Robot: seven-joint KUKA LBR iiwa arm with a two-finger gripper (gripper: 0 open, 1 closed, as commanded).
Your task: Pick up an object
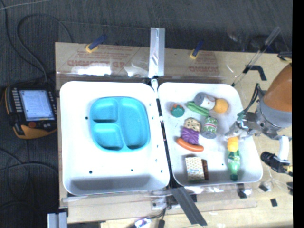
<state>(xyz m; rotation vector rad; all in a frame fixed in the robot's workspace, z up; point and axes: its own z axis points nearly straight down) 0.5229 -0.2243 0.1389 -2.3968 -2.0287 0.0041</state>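
Bench: left bin holds blue tray; right bin holds toy food; end effector state unclear.

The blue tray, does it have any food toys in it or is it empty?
Empty. The blue tray lies in the left bin with all three compartments bare; the toys sit in the right bin.

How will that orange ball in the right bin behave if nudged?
The orange ball looks round and smooth, so it probably rolls. It sits against the grey can near the bin wall, which may stop it. Curved sides could slip from the fingers.
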